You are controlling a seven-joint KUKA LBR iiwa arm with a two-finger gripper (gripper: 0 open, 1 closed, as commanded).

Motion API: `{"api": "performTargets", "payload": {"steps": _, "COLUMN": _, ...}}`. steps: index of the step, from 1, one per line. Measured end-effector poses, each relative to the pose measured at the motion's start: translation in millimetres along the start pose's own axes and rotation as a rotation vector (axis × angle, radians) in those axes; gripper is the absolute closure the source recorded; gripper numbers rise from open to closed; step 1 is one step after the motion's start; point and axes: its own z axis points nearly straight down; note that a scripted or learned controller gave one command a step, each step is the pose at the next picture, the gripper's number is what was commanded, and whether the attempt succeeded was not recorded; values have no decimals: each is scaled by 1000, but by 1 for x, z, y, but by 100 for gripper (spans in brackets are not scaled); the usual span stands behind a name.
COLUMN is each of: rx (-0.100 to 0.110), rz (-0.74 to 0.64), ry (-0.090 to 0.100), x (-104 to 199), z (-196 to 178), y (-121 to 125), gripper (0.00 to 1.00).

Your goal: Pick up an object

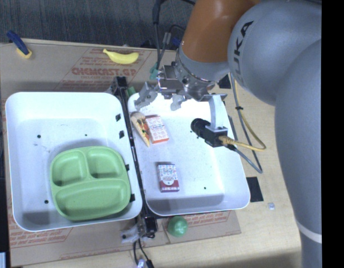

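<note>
My claw [160,96] hangs open and holds nothing, at the right bin's [236,186] top edge. I am lining up. A box [156,129] lies just at 6 o'clock from it. Next I must drop straight down over the box.

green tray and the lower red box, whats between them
In the camera view, the two bins' adjoining rims with black clips run between the green divided tray and the lower red box; otherwise bare white bin floor.
</note>
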Motion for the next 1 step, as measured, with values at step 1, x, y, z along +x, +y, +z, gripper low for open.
{"api": "performTargets", "payload": {"steps": 1, "rx": 0, "rz": 0, "ry": -1, "x": -19, "z": -41, "y": 50, "gripper": 0}}
